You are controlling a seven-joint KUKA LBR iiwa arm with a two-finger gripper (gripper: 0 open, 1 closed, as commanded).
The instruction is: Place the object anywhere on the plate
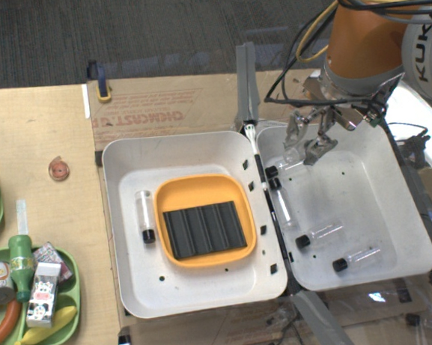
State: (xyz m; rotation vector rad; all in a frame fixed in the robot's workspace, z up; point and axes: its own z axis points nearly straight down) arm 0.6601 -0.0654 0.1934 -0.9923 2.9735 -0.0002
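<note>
A yellow plate point(201, 193) with a black ridged insert lies in the middle of the left bin point(132, 288). Several clear vials with black caps lie in the right bin point(404, 257): one point(281, 201) along its left wall, one point(317, 235) lower down and one point(356, 258) near the front. Another clear vial point(144, 218) lies in the left bin, just left of the plate. My gripper point(308, 140) hangs over the back left part of the right bin. Its fingers stand apart and I see nothing between them. A black cap point(272, 173) lies just below and left of it.
A metal divider point(247, 82) runs between the bins at the back. Cables loop around the orange wrist band point(361, 27). Left of the bins, a green tray point(31, 293) holds toy food and a bottle. A small pink thing point(59, 170) lies on the wooden bench.
</note>
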